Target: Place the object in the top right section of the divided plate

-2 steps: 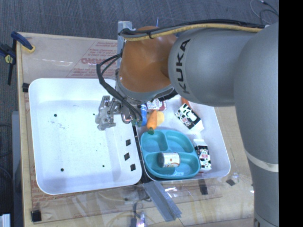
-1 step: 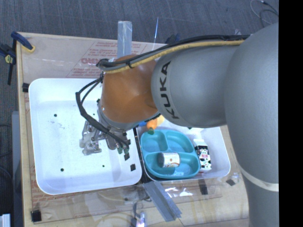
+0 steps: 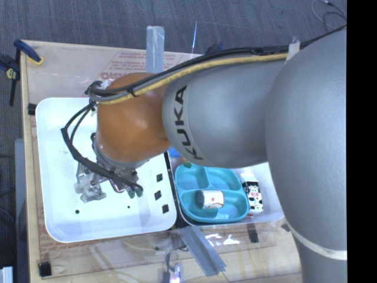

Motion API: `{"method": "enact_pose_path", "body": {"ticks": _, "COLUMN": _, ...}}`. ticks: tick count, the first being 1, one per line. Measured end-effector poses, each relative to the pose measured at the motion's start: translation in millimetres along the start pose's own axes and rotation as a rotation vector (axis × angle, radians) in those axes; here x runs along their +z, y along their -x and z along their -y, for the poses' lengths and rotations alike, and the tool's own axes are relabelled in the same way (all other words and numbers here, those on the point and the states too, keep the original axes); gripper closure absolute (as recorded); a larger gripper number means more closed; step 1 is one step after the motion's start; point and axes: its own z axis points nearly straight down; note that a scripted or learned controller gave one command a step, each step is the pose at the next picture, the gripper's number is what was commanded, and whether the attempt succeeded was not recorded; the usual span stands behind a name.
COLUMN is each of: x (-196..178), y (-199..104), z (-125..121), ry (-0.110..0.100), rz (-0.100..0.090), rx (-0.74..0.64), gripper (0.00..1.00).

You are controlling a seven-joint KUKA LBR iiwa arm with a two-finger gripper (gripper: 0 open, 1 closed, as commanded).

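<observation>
The gripper [image 3: 94, 188] hangs low over the left bin [image 3: 53, 158], at about eight o'clock from the big orange band [image 3: 129, 122], most likely because it came down there to feel for something to pick up, but I cannot tell how its jaws stand and I see nothing in them. Over to the right, at about four o'clock in the picture, the blue plate [image 3: 200, 178] sits in the right bin [image 3: 268, 217], and a small roll [image 3: 211, 199], white and brown, lies on its side in the plate's near section, so the top right section still looks to be waiting
</observation>
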Motion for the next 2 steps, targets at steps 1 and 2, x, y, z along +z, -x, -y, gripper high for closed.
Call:
{"method": "enact_pose_path", "body": {"ticks": 1, "x": -37.8, "y": 16.9, "z": -36.6, "ry": 0.000, "rz": 0.000, "rx": -0.375, "gripper": 1.00}}
{"method": "enact_pose_path", "body": {"ticks": 2, "x": -41.4, "y": 13.6, "z": -39.5, "ry": 0.000, "rz": -0.002, "rx": -0.181, "gripper": 1.00}}
